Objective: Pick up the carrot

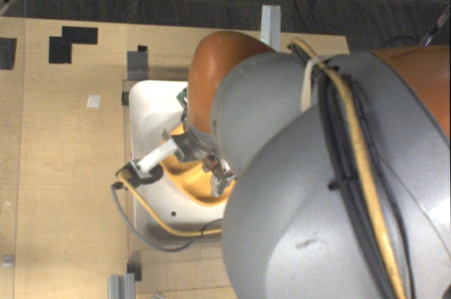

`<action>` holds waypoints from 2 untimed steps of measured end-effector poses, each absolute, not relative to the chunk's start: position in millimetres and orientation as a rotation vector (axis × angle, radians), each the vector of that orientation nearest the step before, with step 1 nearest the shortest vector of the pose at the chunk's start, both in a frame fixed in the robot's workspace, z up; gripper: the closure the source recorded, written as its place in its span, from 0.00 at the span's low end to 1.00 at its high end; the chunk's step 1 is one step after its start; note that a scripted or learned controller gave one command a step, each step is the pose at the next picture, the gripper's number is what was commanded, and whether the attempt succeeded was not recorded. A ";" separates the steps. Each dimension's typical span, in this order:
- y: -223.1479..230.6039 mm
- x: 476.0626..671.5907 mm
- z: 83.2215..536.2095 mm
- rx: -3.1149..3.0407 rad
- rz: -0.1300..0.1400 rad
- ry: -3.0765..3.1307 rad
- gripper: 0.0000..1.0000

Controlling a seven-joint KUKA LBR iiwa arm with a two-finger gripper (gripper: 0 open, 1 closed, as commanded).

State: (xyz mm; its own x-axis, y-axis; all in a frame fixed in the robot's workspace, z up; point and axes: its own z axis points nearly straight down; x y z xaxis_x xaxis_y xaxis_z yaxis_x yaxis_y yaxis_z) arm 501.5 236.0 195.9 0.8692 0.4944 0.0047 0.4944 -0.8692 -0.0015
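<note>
The grey arm with its orange band covers most of the camera view and reaches down into the left white bin. My gripper hangs low over the bin's middle, largely hidden by the wrist. Right beneath it lies a yellow-orange object on the bin floor; only part of it shows and I cannot tell whether it is the carrot. A small green bit peeks out at the wrist's left edge.
A yellow and grey cable loops from the wrist over the bin's left and front rim. Metal brackets stand at the bin's corners. The wooden bench stretches to the left. The arm hides the right bin.
</note>
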 end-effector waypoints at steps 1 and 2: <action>151.3 529.9 221.8 -3.100 -0.006 -0.494 0.00; 201.2 574.8 284.8 -3.124 -0.006 -0.315 0.00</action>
